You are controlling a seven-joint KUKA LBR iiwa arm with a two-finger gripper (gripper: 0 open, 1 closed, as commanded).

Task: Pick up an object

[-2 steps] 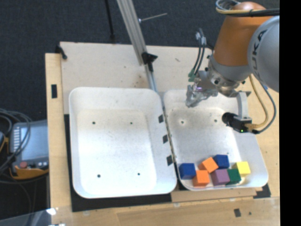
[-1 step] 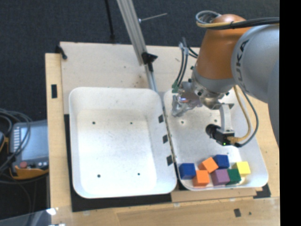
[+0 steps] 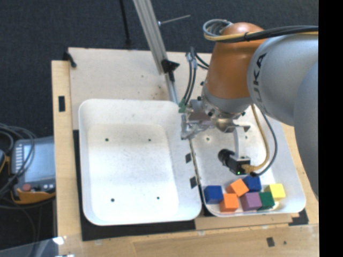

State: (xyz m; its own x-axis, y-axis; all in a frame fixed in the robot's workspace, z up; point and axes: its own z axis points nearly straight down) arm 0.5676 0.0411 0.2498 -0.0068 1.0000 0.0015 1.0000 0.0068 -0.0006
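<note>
The arm [image 3: 268, 63] reaches in over the right bin [image 3: 292, 170], and its hand [image 3: 199, 123] hangs near that bin's left wall, at the divide between the two bins; whether it is spread or pressed together I cannot tell, and nothing shows pinched in it. The blocks lie well apart from it, clustered at the right bin's near edge: a blue block [image 3: 213, 194], an orange block [image 3: 239, 187], a second orange block [image 3: 230, 202], a purple block [image 3: 250, 201], a green block [image 3: 266, 199] and a yellow block [image 3: 277, 191]. The left bin [image 3: 131, 162] sits beside it on the tabletop [image 3: 62, 143].
</note>
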